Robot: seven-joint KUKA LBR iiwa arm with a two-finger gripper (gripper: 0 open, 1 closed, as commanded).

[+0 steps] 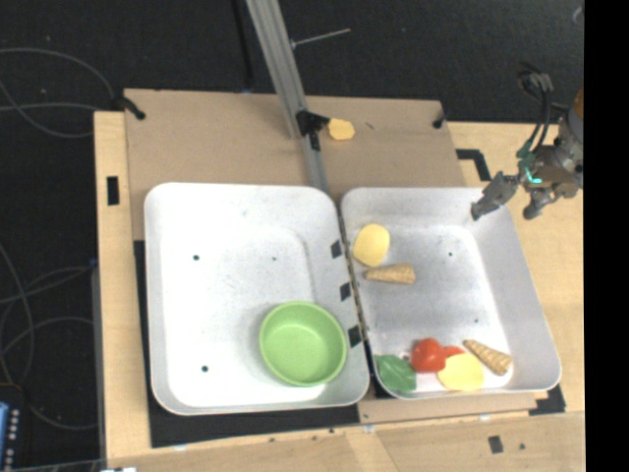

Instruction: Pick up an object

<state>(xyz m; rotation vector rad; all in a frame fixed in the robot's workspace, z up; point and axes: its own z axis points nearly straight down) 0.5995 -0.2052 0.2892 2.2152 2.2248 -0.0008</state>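
My gripper (pixel 513 201) hovers above the right bin's (pixel 462 293) far right rim, open, nothing between its two dark fingers (pixel 490 197). In the right bin lie a yellow round fruit (pixel 371 244) and a tan cone (pixel 391 275) near the left wall. At the bin's near edge sit a green piece (pixel 396 372), a red pepper-like piece (pixel 428 354), a yellow piece (pixel 461 373) and a second tan cone (pixel 488 356). The left bin (pixel 216 264) holds a green bowl (pixel 303 342).
A small yellow object (pixel 341 129) lies on the cardboard behind the bins. A grey metal post (pixel 280 57) slants up from between the bins' far ends. Cables run over the dark floor at the left.
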